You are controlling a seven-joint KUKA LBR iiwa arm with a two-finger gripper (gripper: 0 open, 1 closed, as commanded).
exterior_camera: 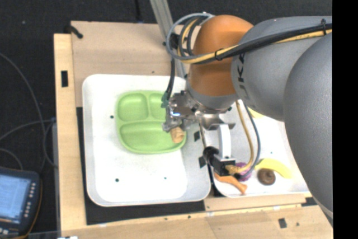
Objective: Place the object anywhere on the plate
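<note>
Small tan, lumpy object (178,134) sits at the right rim of the green plate (140,123), directly under the hand (174,120), which is poised low over that rim; whether its fingers are parted or closed on the object cannot be made out from above. Plate is smooth moulded plastic, rounded, split into three compartments, lying in the left white bin (106,176) toward its right wall. Arm reaches in from the right, orange band (215,59) above the wrist, grey bulk over the right bin (279,190), which holds a yellow banana-shaped piece (277,167), a brown round piece (267,177) and an orange curved piece (234,182) near its front edge.
</note>
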